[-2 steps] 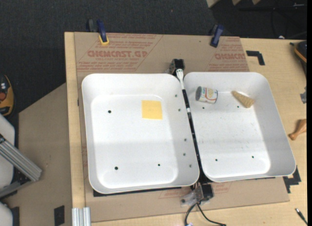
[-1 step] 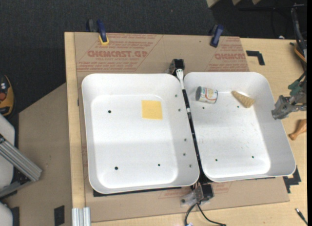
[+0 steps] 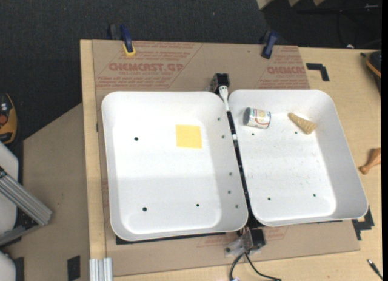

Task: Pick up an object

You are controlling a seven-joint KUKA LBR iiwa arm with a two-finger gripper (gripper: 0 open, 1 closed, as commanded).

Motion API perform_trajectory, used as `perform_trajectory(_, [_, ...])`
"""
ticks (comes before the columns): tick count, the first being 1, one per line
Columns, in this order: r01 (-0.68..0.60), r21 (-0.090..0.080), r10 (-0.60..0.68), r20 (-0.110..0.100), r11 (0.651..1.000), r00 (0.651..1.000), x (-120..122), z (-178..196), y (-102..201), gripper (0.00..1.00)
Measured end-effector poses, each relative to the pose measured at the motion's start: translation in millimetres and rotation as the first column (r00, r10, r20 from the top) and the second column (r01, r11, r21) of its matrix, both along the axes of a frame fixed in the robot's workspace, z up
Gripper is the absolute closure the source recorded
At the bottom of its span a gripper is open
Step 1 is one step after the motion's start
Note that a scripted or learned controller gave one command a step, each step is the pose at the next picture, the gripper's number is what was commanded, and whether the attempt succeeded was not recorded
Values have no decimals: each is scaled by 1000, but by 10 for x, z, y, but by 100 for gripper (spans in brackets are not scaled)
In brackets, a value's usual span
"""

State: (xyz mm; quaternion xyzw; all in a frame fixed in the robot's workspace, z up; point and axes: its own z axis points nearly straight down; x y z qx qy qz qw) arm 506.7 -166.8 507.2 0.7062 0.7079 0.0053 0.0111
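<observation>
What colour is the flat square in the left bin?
Yellow square, plain, seen in the camera view.

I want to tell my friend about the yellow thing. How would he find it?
Look in the left white bin, toward its far middle. The yellow square lies flat there, alone in that bin; the small can and tan cone sit in the right bin.

Both bins, left (image 3: 121, 170) and right (image 3: 339, 170), look like smooth white plastic with a soft sheen. The yellow square (image 3: 188, 136) in the left bin looks flat and matt, like paper or foam. At 12 o'clock in the right bin, the small can (image 3: 257, 118) shows glossy metal under a printed label; the tan wedge (image 3: 302, 122) looks rough, matt. The board (image 3: 151, 61) beneath looks like matt brown paper-faced sheet. The floor (image 3: 54, 6) looks like dark, coarse carpet.
</observation>
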Motion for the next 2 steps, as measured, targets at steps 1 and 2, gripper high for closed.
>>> perform_trajectory(1, [0, 11, 0, -30, 1000, 1000, -287, -761, 355, 100])
perform_trajectory(2, [1, 10, -1, -32, 1000, 999, -279, -1620, 565, 100])
